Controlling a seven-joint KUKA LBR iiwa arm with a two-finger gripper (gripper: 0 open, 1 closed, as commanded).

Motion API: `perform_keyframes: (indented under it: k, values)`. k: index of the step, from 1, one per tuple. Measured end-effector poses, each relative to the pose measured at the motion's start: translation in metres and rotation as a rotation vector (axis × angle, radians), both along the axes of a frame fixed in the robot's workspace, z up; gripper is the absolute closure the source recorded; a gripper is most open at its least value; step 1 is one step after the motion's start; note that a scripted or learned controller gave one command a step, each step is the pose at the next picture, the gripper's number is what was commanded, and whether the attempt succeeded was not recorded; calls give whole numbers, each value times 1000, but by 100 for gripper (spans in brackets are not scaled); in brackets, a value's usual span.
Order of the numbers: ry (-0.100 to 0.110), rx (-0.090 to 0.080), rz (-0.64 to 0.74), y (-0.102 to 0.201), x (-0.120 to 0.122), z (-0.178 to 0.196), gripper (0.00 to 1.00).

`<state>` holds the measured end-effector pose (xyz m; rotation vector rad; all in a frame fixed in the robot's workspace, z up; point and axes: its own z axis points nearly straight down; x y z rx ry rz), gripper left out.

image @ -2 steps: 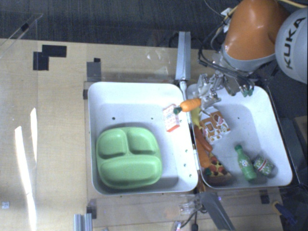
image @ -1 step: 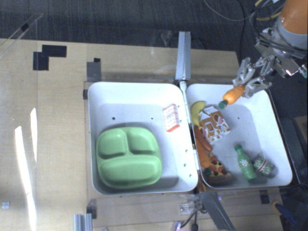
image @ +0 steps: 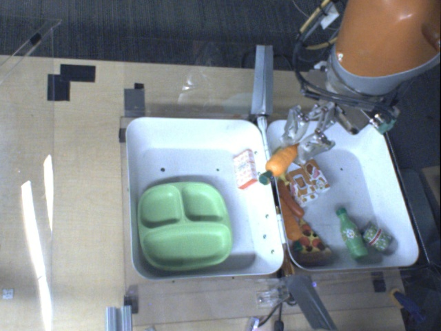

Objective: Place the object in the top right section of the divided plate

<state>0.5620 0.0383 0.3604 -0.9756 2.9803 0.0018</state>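
I see the gripper (image: 308, 135) over the right bin (image: 403, 205), well right of the green divided plate (image: 185, 224), its 2 fingers closed on the top of the toy carrot (image: 279, 163), which hangs tilted above the wall between the 2 bins.

Pretty evenly lit from overhead, fairly bright, no harsh hotspots on the two shallow white plastic bins (image: 200, 133). The light green divided plate (image: 185, 224) throws a soft shadow to its right and below. There's glare in pale streaks on the light wooden bench top (image: 41, 205) at the left, looks like reflections off a clear sheet. The big orange and grey arm housing (image: 382, 26) up close is soft and out of focus. Overall a bit low-res and grainy.
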Motion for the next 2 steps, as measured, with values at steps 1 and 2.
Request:
perform_keyframes:
  k: [1,2]
  values:
    - [-7,-2,8,-65,-55,27,100]
    - [-6,1,-12,20,14,61,100]
